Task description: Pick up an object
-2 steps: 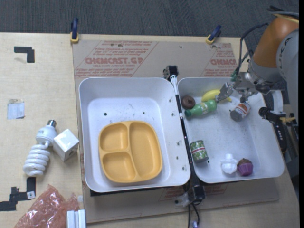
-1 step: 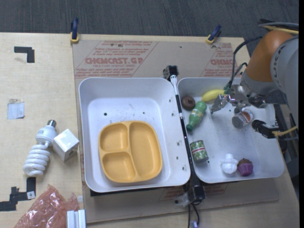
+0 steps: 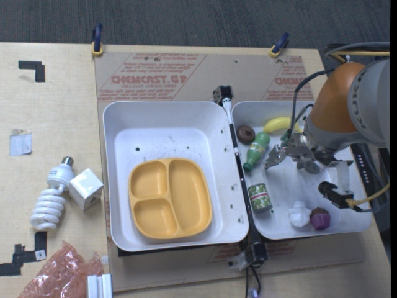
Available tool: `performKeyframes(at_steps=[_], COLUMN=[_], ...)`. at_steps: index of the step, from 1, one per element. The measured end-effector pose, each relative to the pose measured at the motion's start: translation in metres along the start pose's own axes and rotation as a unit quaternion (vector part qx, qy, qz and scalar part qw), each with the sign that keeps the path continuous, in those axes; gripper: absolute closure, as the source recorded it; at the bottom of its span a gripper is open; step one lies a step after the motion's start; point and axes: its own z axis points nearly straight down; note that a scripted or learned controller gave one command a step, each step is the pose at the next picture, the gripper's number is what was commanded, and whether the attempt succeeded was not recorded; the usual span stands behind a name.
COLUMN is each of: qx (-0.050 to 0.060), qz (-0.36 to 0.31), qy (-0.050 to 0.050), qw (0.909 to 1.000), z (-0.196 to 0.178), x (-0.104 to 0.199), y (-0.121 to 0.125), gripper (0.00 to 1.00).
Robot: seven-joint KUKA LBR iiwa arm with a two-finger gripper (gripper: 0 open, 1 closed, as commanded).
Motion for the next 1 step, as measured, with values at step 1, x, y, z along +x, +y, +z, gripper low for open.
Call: performKeyframes(at_steps=[1], qx=[-0.002], qz=[0.001], qy=[0.000], qw=[1.0000], z=[-0.0106], x=[-0.0009], y=[0.0010], gripper=[1.00])
